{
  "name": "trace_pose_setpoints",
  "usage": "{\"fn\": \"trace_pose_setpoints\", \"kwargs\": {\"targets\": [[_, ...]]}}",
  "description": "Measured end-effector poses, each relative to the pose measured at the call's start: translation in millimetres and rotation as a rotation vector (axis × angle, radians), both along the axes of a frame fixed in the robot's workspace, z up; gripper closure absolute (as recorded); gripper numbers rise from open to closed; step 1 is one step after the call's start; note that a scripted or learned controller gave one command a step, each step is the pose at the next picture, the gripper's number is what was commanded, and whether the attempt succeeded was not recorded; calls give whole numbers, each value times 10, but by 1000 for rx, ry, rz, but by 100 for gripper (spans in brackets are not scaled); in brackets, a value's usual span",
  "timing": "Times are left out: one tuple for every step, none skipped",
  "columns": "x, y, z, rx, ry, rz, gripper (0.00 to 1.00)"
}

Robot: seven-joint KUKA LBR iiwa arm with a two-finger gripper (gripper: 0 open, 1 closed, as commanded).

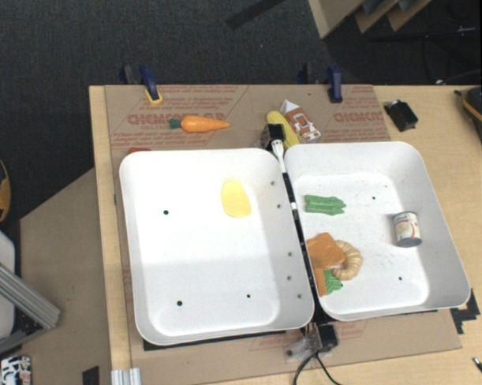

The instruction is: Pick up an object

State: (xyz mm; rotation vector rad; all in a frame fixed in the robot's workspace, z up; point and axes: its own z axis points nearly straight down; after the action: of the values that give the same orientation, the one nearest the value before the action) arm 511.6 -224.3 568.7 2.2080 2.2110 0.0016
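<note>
A pale yellow oval piece (236, 199) lies alone in the left bin (197, 300). The right bin (371, 298) holds a green pod (324, 204), a small silver can (406, 228) on its side, and an orange block (323, 251) touching a tan ring (352, 263).

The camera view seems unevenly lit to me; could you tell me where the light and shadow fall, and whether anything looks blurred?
In the camera view, a brighter band crosses the lower half of the left bin, with its upper half dimmer; the right bin is more evenly lit; the can and yellow piece look soft-edged, the can's label unreadable; the floor beyond the bench is dark.
</note>
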Motion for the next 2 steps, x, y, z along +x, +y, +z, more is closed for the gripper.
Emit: {"fn": "trace_pose_setpoints", "kwargs": {"targets": [[0,0,-5,1,1,0,0],[-148,633,-1671,19,30,3,0]]}}
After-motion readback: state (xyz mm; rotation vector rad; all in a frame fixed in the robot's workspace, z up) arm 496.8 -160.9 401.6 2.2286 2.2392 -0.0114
